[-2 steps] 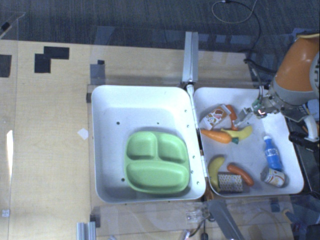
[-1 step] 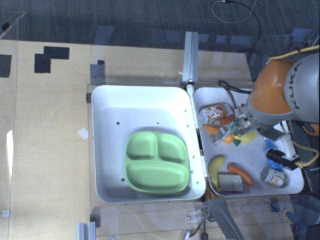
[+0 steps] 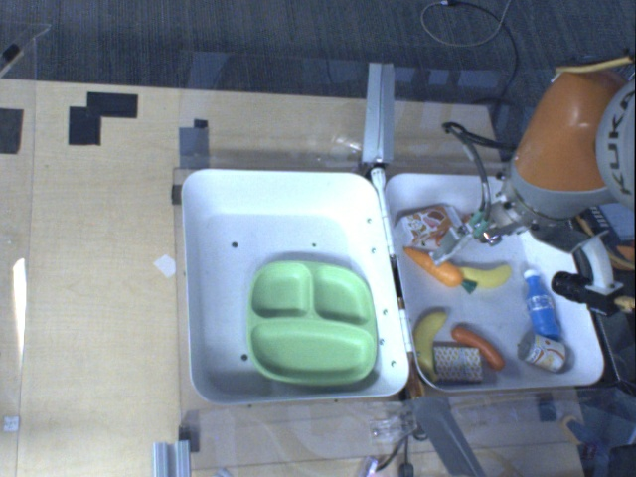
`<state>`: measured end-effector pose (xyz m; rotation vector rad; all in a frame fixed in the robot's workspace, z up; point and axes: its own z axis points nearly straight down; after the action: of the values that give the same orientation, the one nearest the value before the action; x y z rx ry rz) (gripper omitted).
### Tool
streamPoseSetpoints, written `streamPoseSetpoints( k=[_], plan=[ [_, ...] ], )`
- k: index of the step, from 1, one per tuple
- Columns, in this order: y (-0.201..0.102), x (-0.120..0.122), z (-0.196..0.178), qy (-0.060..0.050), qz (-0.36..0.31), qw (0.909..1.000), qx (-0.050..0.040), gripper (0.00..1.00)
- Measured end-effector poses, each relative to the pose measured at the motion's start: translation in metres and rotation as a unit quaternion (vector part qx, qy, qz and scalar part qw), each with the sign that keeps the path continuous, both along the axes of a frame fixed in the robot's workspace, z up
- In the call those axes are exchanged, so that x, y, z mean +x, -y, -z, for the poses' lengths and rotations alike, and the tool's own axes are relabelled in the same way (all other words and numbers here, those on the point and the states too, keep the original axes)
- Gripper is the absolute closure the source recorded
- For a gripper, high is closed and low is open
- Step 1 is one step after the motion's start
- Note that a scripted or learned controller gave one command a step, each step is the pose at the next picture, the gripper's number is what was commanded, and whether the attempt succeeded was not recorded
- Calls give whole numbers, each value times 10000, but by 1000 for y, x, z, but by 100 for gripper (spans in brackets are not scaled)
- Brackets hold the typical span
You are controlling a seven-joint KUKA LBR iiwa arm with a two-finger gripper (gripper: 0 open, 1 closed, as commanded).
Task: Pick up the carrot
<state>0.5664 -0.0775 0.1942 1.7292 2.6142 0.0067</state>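
Observation:
The carrot (image 3: pixel 435 267) is orange with a green stub at its right end. It lies at a slant in the upper left part of the right bin (image 3: pixel 586 366). My gripper (image 3: pixel 453 246) reaches in from the right and hangs just above the carrot's middle, at its upper edge. The grey arm with its orange band (image 3: pixel 561 132) covers the bin's upper right corner. The view does not show whether the gripper touches the carrot.
A printed snack packet (image 3: pixel 427 227) lies just above the carrot and a yellow banana (image 3: pixel 492 276) beside its right end. A blue bottle (image 3: pixel 540 306), a small can (image 3: pixel 545 352), a red sausage (image 3: pixel 479 344), a grey grater (image 3: pixel 457 364) and a yellow-green fruit (image 3: pixel 428 330) lie lower. The left bin (image 3: pixel 214 227) holds a green divided plate (image 3: pixel 313 321).

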Motion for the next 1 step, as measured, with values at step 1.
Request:
streamPoseSetpoints(
  k=[1],
  plan=[
    [12,-32,101,-8,-137,9999,-1,0]
  ],
)
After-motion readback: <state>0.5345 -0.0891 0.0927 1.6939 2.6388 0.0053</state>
